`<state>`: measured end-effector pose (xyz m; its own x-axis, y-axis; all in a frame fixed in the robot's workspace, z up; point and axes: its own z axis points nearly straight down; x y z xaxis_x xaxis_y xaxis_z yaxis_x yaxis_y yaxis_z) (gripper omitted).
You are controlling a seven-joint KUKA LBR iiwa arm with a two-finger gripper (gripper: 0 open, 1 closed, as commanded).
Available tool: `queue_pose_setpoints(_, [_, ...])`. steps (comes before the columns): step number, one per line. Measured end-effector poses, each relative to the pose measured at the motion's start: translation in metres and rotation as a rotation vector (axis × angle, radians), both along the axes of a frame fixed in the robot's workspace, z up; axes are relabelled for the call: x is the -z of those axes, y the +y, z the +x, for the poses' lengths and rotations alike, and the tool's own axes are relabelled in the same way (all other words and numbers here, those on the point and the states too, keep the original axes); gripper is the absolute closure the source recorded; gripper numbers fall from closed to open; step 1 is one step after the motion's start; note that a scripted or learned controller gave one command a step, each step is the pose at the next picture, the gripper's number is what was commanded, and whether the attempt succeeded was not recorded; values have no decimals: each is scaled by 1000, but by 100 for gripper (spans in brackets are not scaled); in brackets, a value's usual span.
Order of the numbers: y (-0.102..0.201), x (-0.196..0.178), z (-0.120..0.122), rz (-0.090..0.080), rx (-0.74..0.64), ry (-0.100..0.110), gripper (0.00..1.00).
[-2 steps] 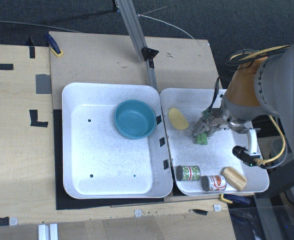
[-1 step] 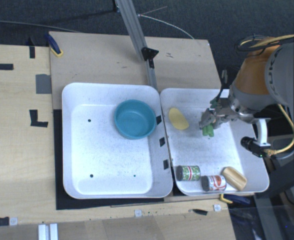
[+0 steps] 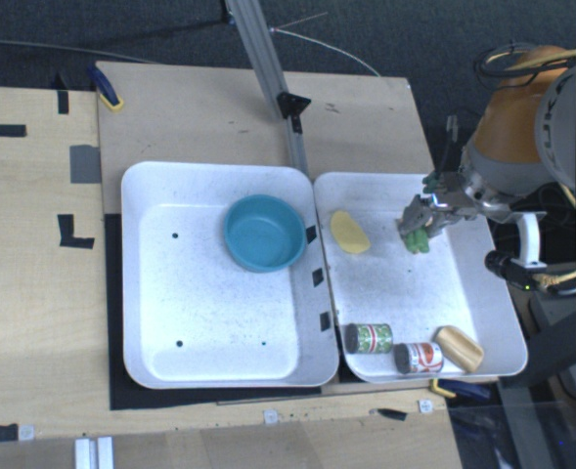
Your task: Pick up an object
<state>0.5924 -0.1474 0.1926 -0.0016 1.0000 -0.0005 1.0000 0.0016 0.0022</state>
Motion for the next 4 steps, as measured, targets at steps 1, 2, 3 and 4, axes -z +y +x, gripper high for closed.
queue_pose_setpoints(1, [-3,-63,0,-1,1,-2,100])
queue_pose_setpoints(2, [-3,-106,1,-1,0,-2,100])
queue_pose_setpoints(3, [51,-86,-8,1,-3,6,100])
queue_pose_setpoints(4, [105,-67,-23,2,-4,6,100])
